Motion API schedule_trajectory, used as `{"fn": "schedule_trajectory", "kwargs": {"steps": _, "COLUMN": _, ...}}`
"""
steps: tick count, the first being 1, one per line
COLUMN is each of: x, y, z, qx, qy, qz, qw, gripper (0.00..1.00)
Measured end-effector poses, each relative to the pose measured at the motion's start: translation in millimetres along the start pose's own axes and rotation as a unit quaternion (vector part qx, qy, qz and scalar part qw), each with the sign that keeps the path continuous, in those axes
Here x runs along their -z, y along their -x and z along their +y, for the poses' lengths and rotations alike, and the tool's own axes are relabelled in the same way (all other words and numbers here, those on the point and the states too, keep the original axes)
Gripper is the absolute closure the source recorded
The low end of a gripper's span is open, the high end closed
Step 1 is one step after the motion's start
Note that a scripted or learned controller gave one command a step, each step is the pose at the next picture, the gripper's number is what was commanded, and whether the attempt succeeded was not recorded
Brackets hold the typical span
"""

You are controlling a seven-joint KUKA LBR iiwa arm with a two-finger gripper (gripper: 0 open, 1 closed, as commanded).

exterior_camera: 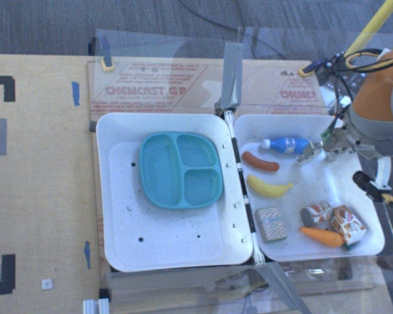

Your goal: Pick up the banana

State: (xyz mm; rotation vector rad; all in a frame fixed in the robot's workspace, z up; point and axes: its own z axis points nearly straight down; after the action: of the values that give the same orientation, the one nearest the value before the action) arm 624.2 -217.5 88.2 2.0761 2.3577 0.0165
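Yellow and curved, the banana (270,187) lay loose in the right bin (373,244), just below the sausage (261,162), left of where I hung. My fingers (312,152) hovered beside the blue bottle (285,144), apparently spread a little and closed on nothing, probably poised to descend; the banana sat apart, untouched.

Pale wooden bench (39,195) against grey carpet floor (85,8).
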Motion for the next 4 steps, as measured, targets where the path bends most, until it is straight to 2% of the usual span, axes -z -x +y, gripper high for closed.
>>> {"fn": "schedule_trajectory", "kwargs": {"steps": 1, "x": -2, "y": -2, "z": 31, "qx": 0.004, "qy": -0.011, "qz": -0.001, "qw": 0.9999, "gripper": 0.0}}
{"fn": "schedule_trajectory", "kwargs": {"steps": 2, "x": -3, "y": -47, "z": 47, "qx": 0.079, "qy": -0.01, "qz": -0.005, "qw": 0.9968, "gripper": 0.0}}
{"fn": "schedule_trajectory", "kwargs": {"steps": 3, "x": 17, "y": -111, "z": 58, "qx": 0.106, "qy": -0.005, "qz": -0.002, "qw": 0.9943, "gripper": 0.0}}
{"fn": "schedule_trajectory", "kwargs": {"steps": 4, "x": -1, "y": -91, "z": 0, "qx": 0.123, "qy": 0.0, "qz": -0.004, "qw": 0.9924, "gripper": 0.0}}
